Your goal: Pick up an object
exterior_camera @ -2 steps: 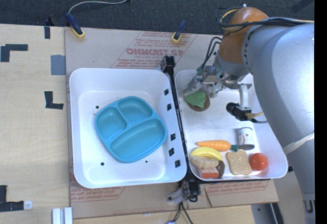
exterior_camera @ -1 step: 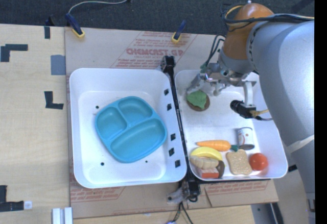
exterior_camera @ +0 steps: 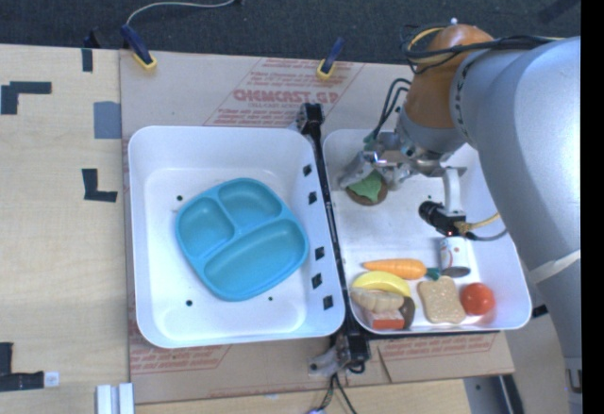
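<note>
The arm (exterior_camera: 528,148) runs off the frame at three o'clock. Its gripper (exterior_camera: 377,172) covers the top of a brown-and-green toy (exterior_camera: 366,190), too small to identify. The banana (exterior_camera: 380,283) overlaps another unclear toy (exterior_camera: 382,306).

You see a blue divided plate (exterior_camera: 243,238) in the left bin (exterior_camera: 151,157); two yellow clamps (exterior_camera: 142,57) lie beyond that bin.

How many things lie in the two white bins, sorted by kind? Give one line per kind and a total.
Divided blue plate: 1
Carrot: 1
Banana: 1
Bread slice: 1
Tomato: 1
Brown and white food piece: 1
Green and brown item at the end effector: 1
Total: 7
</note>
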